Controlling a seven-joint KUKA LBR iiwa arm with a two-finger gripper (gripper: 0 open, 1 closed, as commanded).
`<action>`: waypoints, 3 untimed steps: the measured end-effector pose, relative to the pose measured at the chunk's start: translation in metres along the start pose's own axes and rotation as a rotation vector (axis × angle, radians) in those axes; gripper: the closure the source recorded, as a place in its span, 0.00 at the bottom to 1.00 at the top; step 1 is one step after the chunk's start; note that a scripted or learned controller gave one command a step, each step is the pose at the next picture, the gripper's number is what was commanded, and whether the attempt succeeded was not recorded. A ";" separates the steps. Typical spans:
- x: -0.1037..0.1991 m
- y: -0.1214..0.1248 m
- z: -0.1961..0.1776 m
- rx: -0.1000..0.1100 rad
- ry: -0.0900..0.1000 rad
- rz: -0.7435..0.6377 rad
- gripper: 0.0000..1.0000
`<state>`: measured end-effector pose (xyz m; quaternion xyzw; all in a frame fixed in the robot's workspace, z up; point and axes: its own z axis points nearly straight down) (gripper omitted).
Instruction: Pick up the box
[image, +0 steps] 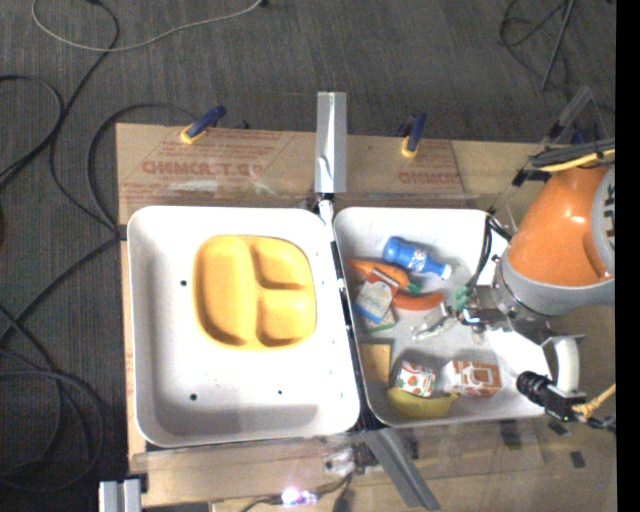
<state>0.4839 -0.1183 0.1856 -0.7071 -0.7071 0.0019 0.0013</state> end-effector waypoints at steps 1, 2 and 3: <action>0.010 0.011 0.091 -0.004 0.002 -0.015 0.00; -0.015 0.061 0.068 -0.002 0.001 -0.034 0.00; 0.000 0.029 0.096 -0.018 0.001 0.210 0.00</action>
